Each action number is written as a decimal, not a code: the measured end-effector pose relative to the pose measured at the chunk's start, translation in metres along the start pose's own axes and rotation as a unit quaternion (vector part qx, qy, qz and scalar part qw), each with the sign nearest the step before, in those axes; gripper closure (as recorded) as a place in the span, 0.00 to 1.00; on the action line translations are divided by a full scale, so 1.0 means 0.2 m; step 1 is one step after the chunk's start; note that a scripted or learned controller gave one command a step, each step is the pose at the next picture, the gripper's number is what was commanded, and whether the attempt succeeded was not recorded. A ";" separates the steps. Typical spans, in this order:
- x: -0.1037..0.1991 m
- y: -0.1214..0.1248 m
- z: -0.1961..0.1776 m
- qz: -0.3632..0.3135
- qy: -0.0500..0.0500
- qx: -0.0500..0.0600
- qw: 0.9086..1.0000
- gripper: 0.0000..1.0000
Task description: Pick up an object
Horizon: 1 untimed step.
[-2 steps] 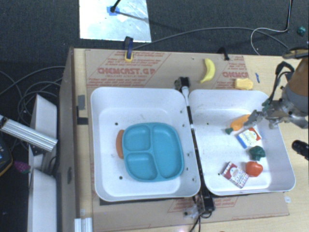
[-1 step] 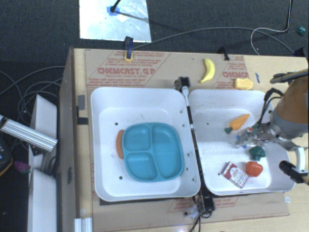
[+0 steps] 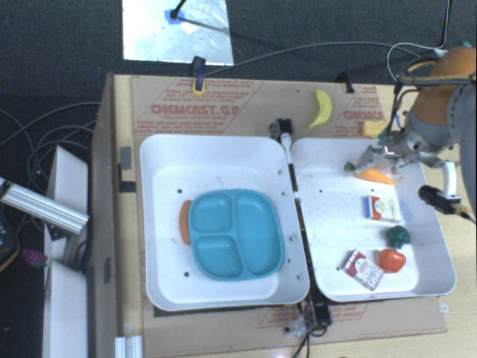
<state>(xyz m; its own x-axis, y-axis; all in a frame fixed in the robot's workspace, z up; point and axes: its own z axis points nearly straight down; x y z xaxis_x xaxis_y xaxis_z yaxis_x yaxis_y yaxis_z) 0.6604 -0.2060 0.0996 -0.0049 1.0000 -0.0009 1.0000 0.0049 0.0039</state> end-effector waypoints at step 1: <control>0.23 0.03 0.07 -0.001 0.001 0.010 1.000 0.00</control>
<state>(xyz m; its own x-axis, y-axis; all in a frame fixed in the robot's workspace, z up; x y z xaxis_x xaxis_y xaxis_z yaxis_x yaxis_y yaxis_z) 0.6662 -0.1603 0.0861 -0.0062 1.0000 0.0003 0.9998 0.0062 -0.0163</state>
